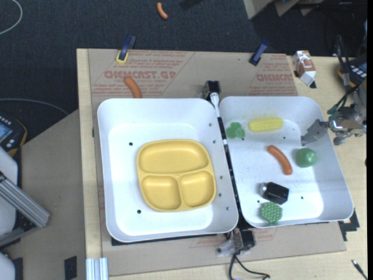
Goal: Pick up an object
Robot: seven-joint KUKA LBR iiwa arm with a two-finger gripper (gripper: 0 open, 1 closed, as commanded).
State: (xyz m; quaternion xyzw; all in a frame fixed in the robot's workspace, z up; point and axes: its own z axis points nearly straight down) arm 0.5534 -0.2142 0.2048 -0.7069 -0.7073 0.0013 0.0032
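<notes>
Counter (175, 74) of pale board carries two shallow white bins side by side. Left bin (116, 156) holds a yellow divided tray (175, 174) with one long compartment above two smaller ones, lying near the bin's middle. Right bin (326, 197) holds the loose pieces: a yellow corn cob (266, 123) near its far wall, a green broccoli floret (235, 130) just left of the cob, an orange sausage (280, 159) lying slantwise near the middle, a round green piece (305, 157) just right of the sausage, a black block (274, 192) nearer the front, and a green knobbly piece (270, 212) touching or just in front of the block. Arm enters from the right edge, and its jaws (315, 133) sit low over the right bin's right wall, above the round green piece and apart from it; whether they stand wide or narrow cannot be told, and nothing shows between them. Another orange sausage (133, 87) lies on the counter behind the left bin. A third (162, 10) lies on the dark floor (70, 16) beyond the counter.
</notes>
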